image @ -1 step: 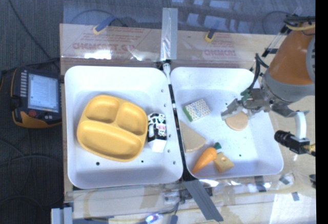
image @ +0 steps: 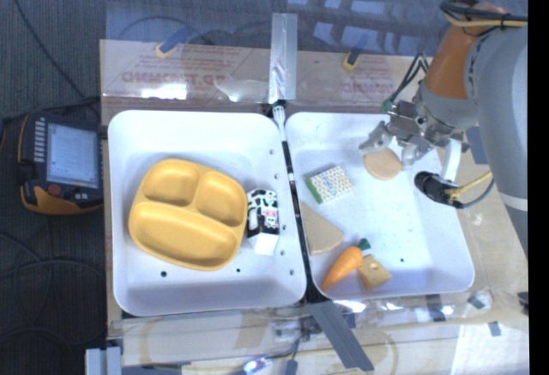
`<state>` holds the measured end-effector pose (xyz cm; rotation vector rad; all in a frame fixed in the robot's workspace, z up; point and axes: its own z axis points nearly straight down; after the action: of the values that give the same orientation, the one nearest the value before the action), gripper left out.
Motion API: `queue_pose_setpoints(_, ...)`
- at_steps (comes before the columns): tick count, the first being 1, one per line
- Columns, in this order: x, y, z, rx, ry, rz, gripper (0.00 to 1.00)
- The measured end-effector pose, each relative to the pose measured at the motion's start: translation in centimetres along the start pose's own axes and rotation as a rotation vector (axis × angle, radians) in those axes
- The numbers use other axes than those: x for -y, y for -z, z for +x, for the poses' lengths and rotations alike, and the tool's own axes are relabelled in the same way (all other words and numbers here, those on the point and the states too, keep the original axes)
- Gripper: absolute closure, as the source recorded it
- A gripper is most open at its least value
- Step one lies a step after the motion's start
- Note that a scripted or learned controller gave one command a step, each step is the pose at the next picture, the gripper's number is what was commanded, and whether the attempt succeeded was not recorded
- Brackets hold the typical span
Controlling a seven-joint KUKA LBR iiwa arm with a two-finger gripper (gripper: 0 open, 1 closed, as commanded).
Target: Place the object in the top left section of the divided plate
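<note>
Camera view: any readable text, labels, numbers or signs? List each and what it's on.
None can be read with confidence.
Cardboard sheet behind the bins: reddish print in two patches, too faint and blurred to quote.
Handheld controller left of the bench: lit screen, contents too small to read.
Small green and white box in the right bin: patterned face, no legible words.
Black and white carton beside the yellow divided plate: cow pattern, no legible text.

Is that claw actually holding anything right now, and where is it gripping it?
Cannot tell: the claw sits right over the round tan disc in the right bin, but no grip is visible.
</note>
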<state>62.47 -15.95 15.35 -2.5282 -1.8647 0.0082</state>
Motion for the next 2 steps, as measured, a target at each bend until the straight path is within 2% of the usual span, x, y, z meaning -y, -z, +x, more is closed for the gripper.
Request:
queue_pose_setpoints(1, -3.2, 2.0, -1.6, 0.0, -0.468, 0.0, 1.0)
queue_pose_setpoints(2, -2.9, 16.7, -0.9, -0.001, -0.419, -0.003, 1.0)
